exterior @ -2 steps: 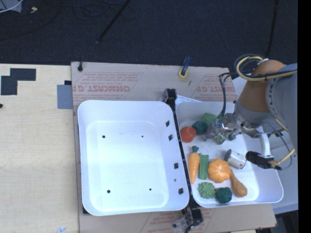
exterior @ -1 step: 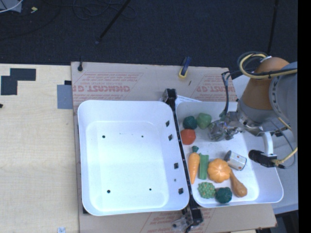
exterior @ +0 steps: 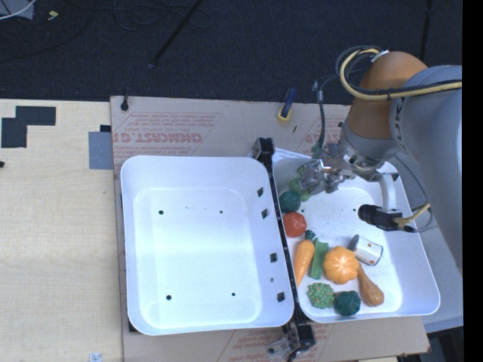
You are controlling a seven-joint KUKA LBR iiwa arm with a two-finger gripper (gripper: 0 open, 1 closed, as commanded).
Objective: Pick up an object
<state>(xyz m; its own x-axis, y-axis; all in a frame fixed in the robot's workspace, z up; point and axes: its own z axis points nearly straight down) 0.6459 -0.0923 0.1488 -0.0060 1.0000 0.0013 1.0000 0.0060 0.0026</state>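
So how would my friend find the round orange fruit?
Look in the right bin, the one full of toy food. Near its middle sits the orange, between a long carrot and a small silver can. It is the only round, bright orange thing there.

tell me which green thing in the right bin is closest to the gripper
The dark green round piece at the bin's upper left, just below the gripper; the other green ones sit lower down.

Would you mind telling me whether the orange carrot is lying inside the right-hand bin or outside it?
Inside. The carrot lies flat on the floor of the right bin, near its left wall, beside the orange fruit.
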